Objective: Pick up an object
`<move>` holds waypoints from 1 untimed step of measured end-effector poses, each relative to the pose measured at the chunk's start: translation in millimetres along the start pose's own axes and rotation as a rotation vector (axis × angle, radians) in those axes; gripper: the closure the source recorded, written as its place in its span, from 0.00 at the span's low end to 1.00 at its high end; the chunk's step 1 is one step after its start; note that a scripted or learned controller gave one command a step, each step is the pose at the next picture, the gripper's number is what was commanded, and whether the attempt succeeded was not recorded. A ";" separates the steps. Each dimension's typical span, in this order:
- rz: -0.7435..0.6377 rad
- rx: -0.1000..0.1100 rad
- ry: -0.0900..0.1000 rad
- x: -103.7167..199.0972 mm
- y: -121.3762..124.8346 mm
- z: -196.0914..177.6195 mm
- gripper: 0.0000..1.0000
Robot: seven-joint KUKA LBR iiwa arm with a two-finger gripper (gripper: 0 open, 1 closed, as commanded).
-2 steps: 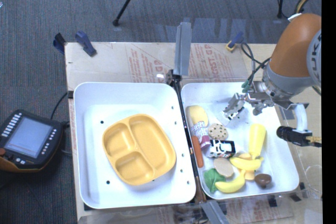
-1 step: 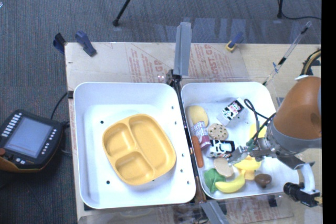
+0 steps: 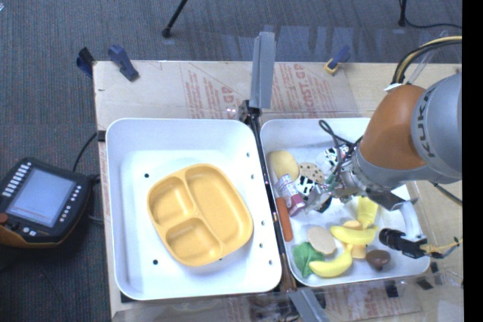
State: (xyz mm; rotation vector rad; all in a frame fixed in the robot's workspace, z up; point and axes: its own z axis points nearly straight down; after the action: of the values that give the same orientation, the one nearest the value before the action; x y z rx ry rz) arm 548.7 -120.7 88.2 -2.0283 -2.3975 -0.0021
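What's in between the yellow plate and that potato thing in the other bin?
In the camera view, bare white bin floor, then the bins' touching rims, lie between the yellow plate and the potato.

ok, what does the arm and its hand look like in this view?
The arm is grey, rounded, with a broad orange band and dark KUKA lettering on the shell. Yellow and black cables loop behind its upper part. The hand is a small dark metal assembly with thin black wires around it.

The gripper [image 3: 326, 196] hangs low in the right bin [image 3: 273, 133] among toy foods — the left bin [image 3: 121, 162] holds a yellow divided plate [image 3: 199, 214].
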 end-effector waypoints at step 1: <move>-0.186 0.000 -0.001 -11.7 53.2 -0.1 0.00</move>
State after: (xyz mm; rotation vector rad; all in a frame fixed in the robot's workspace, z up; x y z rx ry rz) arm 603.2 -123.5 88.3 -1.7972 -2.5769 -0.0016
